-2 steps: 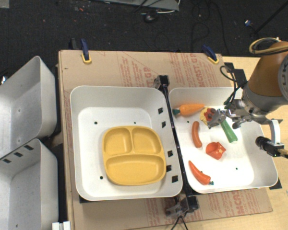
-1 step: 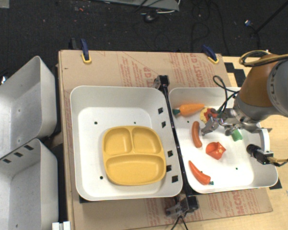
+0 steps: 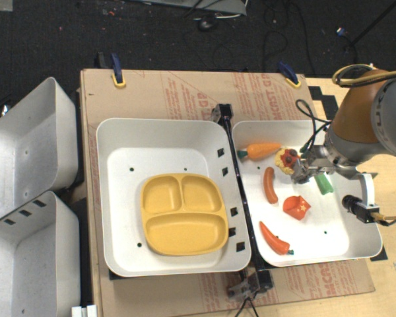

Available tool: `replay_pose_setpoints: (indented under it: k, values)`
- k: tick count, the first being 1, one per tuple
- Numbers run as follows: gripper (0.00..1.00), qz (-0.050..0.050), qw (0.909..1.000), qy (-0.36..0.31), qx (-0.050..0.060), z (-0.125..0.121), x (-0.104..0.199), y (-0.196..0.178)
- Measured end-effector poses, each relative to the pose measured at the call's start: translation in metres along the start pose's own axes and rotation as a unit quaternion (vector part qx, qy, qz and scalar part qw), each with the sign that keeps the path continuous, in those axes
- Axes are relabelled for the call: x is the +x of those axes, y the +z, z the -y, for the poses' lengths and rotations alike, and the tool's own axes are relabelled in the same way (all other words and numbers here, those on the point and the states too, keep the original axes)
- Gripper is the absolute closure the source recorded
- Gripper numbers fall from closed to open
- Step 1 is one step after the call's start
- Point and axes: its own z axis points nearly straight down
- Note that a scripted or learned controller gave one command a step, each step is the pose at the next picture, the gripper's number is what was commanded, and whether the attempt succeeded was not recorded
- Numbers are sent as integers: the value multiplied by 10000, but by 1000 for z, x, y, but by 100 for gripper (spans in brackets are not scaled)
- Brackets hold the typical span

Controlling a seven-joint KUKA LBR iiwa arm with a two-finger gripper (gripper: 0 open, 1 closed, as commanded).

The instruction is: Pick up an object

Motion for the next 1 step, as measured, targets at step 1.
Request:
replay_pose_setpoints:
  k: [1]
  values:
    - [100,5,10000,-1,-16,-4,-6,-44]
